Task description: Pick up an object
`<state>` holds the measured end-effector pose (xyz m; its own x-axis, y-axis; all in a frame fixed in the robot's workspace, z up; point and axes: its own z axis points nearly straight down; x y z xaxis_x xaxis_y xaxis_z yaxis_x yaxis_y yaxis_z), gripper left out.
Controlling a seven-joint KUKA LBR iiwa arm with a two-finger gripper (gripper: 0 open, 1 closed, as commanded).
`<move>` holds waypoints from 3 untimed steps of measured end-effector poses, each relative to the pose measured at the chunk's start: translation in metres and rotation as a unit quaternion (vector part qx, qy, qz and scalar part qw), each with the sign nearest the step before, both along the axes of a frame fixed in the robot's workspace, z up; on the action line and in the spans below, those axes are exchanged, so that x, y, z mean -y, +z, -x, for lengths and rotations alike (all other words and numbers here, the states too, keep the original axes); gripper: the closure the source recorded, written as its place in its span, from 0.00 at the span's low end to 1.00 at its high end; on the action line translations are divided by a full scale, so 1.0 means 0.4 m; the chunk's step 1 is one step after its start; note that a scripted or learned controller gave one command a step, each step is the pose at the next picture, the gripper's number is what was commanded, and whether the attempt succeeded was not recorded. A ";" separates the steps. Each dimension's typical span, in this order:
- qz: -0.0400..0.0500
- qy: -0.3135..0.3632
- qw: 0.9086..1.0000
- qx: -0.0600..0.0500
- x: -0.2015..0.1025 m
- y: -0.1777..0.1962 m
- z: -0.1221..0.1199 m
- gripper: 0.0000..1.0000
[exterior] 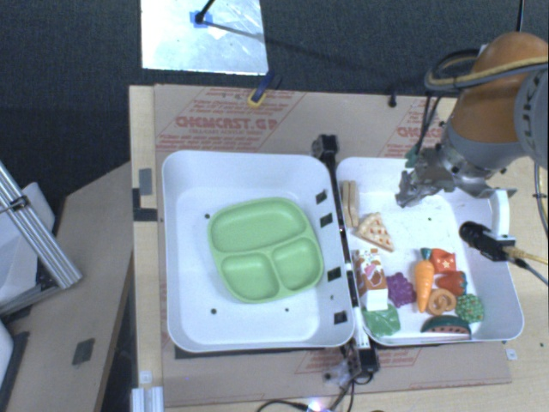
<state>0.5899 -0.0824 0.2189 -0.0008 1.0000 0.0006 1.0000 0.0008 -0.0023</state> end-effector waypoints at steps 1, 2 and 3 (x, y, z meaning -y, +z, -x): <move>0.000 0.002 1.000 0.000 -0.069 -0.015 0.095 1.00; -0.001 0.003 1.000 0.000 -0.135 -0.002 0.219 1.00; 0.000 0.002 1.000 0.003 -0.143 -0.008 0.192 1.00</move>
